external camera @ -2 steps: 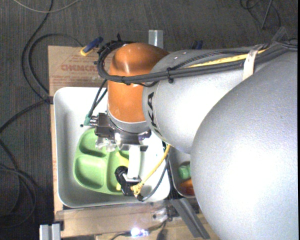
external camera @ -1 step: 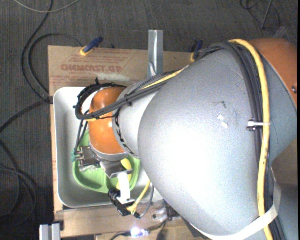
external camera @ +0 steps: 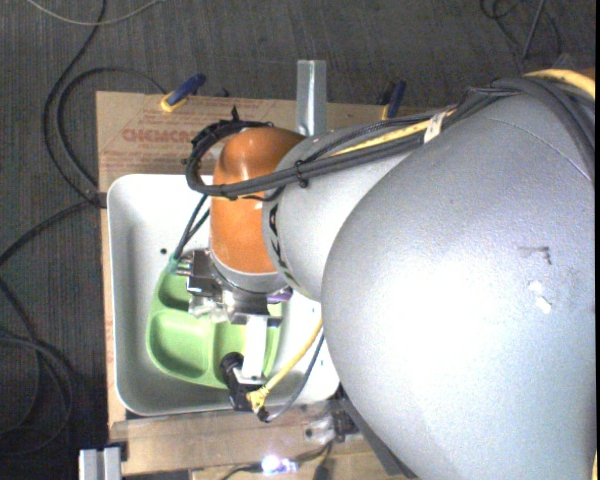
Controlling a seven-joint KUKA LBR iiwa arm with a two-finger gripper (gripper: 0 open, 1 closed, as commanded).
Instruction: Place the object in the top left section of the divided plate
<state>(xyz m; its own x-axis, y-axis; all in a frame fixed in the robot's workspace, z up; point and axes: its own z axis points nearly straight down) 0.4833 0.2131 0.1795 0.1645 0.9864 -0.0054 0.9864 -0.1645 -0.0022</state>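
Over the white bin (external camera: 130, 268), the arm (external camera: 430, 268) hung above the green divided plate (external camera: 180, 343). Its claw (external camera: 232, 313) lay hidden beneath the wrist; whether it was open or closed could not be told.

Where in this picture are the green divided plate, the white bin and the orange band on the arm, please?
green divided plate (external camera: 185, 340): camera view, lower-left section.
white bin (external camera: 140, 223): camera view, bare floor near the upper-left corner.
orange band (external camera: 242, 208): camera view, its curved middle.

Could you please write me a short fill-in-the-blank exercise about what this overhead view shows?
1. The divided plate lying in the white bin is ____ in colour.
2. The band on the arm above the wrist is ____.
3. The bins rest on a brown ____ sheet held by blue clamps.

Missing words: green; orange; cardboard
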